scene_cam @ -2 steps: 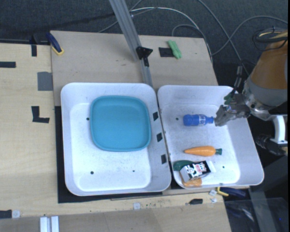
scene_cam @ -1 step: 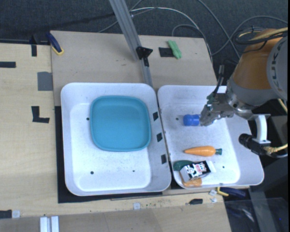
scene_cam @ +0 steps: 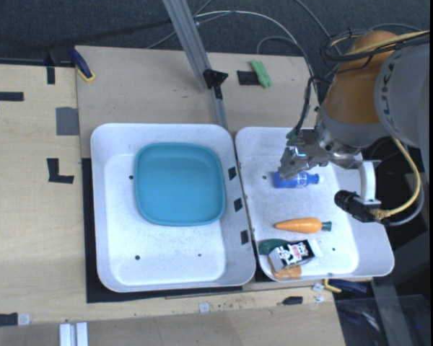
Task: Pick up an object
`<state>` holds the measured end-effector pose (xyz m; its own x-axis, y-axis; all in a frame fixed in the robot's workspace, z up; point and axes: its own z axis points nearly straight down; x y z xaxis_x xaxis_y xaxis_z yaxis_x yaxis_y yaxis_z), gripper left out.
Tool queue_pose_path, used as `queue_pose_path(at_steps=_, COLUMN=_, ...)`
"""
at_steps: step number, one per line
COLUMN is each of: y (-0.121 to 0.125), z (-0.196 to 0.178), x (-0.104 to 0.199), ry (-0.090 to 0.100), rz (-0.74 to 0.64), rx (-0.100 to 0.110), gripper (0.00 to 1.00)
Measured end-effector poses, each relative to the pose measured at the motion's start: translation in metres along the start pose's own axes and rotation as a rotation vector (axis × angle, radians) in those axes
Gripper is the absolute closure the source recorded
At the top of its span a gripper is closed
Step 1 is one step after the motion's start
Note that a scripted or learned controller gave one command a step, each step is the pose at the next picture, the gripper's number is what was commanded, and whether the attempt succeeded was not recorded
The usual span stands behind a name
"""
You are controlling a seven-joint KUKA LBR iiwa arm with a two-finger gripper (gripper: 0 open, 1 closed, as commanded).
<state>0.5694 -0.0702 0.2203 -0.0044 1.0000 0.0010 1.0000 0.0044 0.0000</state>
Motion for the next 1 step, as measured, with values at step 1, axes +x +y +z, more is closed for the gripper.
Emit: queue_pose_path(at_steps=1, y=0.0122, z=-0.0112, x=0.0496, ry=0.0, rz=-0.001, rx=0.0, gripper=1.0)
